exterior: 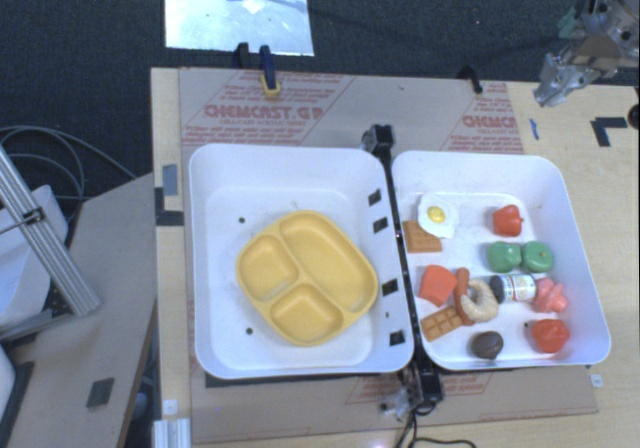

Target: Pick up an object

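Camera view: gripper (566, 79) hangs outside right bin (573, 198), finger state indeterminate; crowded toys, notably donut (479, 300) touching sausage (461, 284), risk a glancing or double grasp.

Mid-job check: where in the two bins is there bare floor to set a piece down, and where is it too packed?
Left bin: bare floor rings the yellow divided plate, widest along the far wall. Right bin: a free strip along the far wall beyond the fried egg and red pepper. Crowded: the near half, around the donut, bottle and waffle.
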`<state>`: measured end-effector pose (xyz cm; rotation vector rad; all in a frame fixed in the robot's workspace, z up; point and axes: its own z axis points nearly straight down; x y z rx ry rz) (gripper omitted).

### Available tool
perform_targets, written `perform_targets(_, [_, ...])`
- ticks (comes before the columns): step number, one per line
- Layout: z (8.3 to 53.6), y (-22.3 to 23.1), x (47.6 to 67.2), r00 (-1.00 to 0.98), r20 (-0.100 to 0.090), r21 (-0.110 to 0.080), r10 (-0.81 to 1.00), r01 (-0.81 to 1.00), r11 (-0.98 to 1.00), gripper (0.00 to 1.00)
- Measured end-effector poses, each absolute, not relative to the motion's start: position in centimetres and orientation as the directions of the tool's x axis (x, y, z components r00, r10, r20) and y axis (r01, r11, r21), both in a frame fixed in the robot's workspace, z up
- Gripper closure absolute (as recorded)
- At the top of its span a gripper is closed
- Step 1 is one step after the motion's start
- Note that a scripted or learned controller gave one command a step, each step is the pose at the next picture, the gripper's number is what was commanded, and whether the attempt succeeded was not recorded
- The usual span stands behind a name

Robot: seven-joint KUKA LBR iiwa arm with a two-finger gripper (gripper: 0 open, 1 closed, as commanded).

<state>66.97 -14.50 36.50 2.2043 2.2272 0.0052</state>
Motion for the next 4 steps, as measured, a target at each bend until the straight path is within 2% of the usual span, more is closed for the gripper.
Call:
perform_targets(1, [54.7,-2.7,66.8,-0.017,0.002,0.023,1.0,1.0,0.017,1.0])
perform_targets(2, [53.8,-3.3,54.6,-0.004,0.002,0.003,1.0,1.0,0.004,1.0])
perform_targets(4, [55.8,-3.2,55.1,-0.011,-0.001,0.01,1.0,1.0,0.011,1.0])
